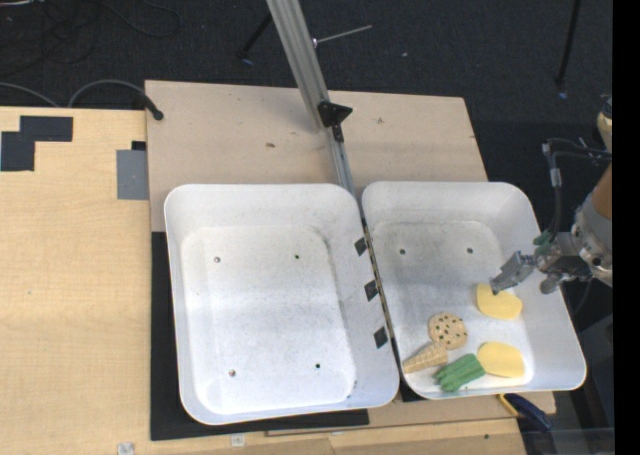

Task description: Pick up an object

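As the pincer hangs over the right bin, note the upper yellow piece just below and left of it, long axis running left-right. Its fingers appear spread, holding nothing. From that piece, the cookie, cone, green toy and second yellow piece lie nearer you.

Grey metal gripper, green wrist detail
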Controlling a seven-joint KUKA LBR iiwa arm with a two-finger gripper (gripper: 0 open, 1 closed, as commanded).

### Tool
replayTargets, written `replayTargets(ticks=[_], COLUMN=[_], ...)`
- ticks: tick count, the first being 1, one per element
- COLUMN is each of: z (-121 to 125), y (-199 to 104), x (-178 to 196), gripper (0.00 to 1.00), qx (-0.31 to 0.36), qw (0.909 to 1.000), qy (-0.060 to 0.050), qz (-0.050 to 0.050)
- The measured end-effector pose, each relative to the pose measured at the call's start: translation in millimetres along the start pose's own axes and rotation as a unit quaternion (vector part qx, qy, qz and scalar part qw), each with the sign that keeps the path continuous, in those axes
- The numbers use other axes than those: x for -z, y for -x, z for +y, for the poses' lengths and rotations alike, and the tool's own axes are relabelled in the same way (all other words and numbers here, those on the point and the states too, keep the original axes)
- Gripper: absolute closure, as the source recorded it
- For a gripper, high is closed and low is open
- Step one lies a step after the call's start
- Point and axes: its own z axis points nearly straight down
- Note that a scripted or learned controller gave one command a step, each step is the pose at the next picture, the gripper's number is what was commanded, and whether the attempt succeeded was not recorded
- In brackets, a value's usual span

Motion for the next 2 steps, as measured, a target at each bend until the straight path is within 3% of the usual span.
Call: replayTargets(ticks=[2], z=[1.4], y=[1.7], x=[-111.6], gripper=[0.00], qx=[0.000], qw=[1.0000], qy=[0.004], qz=[-0.002])
